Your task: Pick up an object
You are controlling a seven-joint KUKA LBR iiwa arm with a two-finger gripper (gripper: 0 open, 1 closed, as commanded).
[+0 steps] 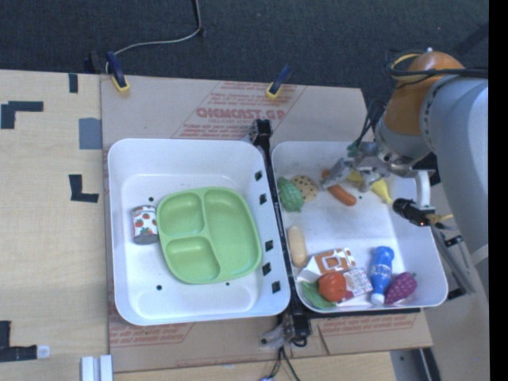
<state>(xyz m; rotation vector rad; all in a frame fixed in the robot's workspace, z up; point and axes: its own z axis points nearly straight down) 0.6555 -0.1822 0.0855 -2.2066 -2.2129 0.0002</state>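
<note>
My gripper [352, 171] hangs low over the far end of the right bin [413, 236], on the grey arm that comes in from the right. Just below it lies a small orange-red sausage-shaped piece [343, 194], and a yellow banana-like piece [381, 187] sits to its right. A green vegetable [289, 196] and a speckled yellow round piece [305, 186] lie to its left by the bin's divider wall. I see nothing lifted off the bin floor.
The right bin's near end holds a pale bread roll [297, 246], an orange carton [334, 259], a red tomato [332, 286], a blue bottle [381, 270] and purple grapes [401, 286]. The left bin [127, 165] holds a green divided plate [209, 235] and a small can [144, 225].
</note>
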